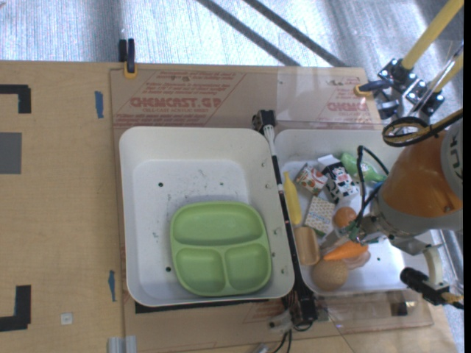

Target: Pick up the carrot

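At lower right of the frame, the hand (358, 235) is hovering at the carrot (344, 253) in the right bin (383, 274); its grip state I cannot tell.

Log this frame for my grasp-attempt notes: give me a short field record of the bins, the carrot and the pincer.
left bin: holds a green divided plate
right bin: holds mixed toy food
carrot: orange, lying near the bin's front, beside a round tan bun
other items: yellow corn cob along the left wall, small cartons toward the back
arm: reaching in from the right, over the right bin
pincer: low, just above the carrot; finger state unclear
carrot held: cannot tell
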`<state>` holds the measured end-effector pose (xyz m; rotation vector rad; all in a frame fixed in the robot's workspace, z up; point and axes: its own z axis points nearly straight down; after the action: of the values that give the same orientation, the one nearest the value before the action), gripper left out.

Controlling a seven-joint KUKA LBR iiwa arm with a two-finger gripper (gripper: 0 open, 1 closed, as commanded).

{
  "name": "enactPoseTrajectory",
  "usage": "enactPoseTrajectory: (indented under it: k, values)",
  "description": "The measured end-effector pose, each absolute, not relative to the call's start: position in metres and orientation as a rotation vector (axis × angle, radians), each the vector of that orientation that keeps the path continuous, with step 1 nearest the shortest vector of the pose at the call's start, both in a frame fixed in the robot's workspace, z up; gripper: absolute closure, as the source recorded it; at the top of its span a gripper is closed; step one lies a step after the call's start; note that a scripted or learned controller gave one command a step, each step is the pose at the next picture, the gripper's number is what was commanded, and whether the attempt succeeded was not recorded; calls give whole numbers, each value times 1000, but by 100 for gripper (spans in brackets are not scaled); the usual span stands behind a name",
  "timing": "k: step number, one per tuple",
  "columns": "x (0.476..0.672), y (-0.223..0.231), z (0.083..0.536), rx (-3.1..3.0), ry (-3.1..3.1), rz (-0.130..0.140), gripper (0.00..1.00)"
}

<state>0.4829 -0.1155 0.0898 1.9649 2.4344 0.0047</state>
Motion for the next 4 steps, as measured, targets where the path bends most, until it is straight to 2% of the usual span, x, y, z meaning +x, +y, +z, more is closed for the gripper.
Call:
enactPoseTrajectory:
  k: [1, 2, 3, 4]
  values:
    - [487, -118, 103, 1958, 2420, 11, 100]
    - [559, -52, 186, 2307, 2129, 6, 100]
    - [558, -54, 184, 2311, 2128, -2, 0]
    - [498, -73, 184, 2052, 2387, -4, 0]
